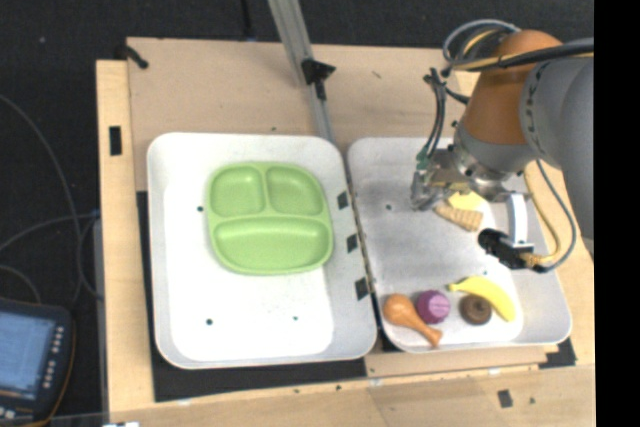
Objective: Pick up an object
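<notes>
Grey arm (pixel 560 105); orange wrist band (pixel 505 100); looping black cables (pixel 470 40)

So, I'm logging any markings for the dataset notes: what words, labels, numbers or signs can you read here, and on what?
None can be read.
The lit screen of the handheld pendant left of the bench: content too small and blurred to read.
The green divided plate, the white bins and the toy food, such as the banana, bear no visible text.
</notes>
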Tool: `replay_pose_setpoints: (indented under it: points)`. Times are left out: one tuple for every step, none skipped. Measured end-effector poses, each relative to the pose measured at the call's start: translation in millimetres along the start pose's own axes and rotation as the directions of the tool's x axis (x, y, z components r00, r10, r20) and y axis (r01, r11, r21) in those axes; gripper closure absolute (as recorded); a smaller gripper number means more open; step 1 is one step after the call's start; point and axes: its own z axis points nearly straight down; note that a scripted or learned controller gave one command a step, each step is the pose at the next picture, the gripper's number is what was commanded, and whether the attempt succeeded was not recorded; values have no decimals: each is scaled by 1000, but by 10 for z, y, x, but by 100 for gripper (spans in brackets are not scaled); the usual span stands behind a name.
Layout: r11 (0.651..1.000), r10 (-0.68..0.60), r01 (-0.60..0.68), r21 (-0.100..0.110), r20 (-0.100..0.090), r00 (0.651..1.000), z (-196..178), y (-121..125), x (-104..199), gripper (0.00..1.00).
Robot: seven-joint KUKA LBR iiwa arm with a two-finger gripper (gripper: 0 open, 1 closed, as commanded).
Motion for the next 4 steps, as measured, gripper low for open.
replay_pose_setpoints:
  points:
    - [1000, -14, 14, -4, 0, 1000, -571, 79, 66, 100]
    - [1000, -15, 15, -1, 0, 1000, -789, 90, 51, 100]
    - [1000, -17, 17, -1, -2, 1000, -954, 41, 535, 100]
    - [1000, -19, 19, 0, -3, 1000, -1087, 17, 1104, 100]
